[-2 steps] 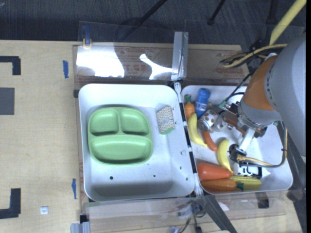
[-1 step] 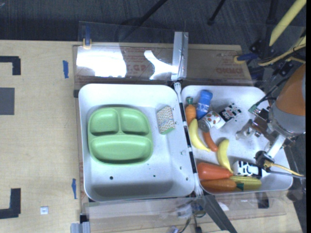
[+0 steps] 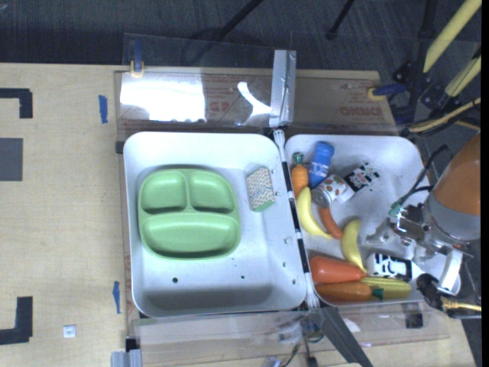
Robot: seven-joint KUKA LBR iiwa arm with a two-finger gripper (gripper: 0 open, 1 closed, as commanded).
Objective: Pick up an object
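The right bin (image 3: pixel 397 147) holds a heap of toy food and small items. Along its left side lie a yellow banana (image 3: pixel 307 214), a second banana (image 3: pixel 351 243) and a thin carrot (image 3: pixel 330 220). Two fat orange-red vegetables (image 3: pixel 336 268) sit at the front beside a yellow-green piece (image 3: pixel 390 285). A blue bottle (image 3: pixel 321 157) and a black-and-white cube (image 3: pixel 361 177) lie at the back. My gripper (image 3: pixel 397 245) hangs low over the bin's right front part, just right of the second banana and above a black-and-white object (image 3: pixel 391 266). I see nothing held in it.
The left bin (image 3: pixel 229 281) carries a green divided plate (image 3: pixel 187 212) and a small patterned pad (image 3: pixel 261 187) by the shared wall. The arm's orange band (image 3: pixel 462 186) stands over the right bin's right rim. Clear plastic panels rise behind the bins.
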